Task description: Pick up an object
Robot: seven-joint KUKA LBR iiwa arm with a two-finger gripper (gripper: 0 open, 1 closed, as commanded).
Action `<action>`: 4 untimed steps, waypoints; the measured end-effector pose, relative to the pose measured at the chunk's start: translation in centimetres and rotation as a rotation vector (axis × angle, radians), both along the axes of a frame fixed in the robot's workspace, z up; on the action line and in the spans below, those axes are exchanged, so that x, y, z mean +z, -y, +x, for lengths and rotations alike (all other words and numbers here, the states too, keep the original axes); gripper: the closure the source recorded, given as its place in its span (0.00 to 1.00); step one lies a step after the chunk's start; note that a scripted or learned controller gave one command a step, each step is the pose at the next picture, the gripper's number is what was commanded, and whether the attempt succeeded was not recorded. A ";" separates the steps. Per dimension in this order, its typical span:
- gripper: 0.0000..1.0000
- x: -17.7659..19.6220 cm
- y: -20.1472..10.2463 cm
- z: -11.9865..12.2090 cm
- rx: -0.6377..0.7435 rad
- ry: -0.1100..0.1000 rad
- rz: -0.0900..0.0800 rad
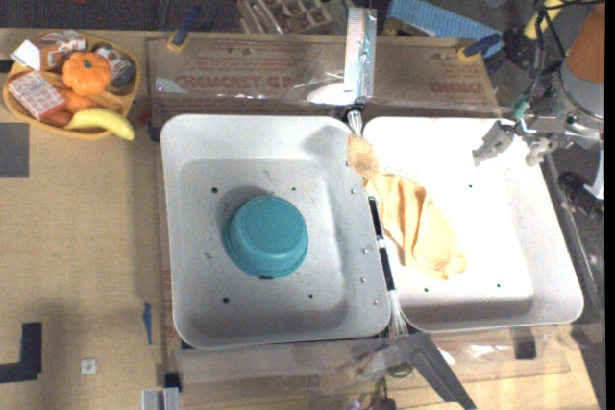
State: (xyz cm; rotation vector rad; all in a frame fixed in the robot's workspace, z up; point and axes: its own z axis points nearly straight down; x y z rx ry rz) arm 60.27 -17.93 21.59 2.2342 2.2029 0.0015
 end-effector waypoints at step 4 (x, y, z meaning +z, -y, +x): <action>0.00 -12.7 -7.6 0.6 0.577 0.004 -0.002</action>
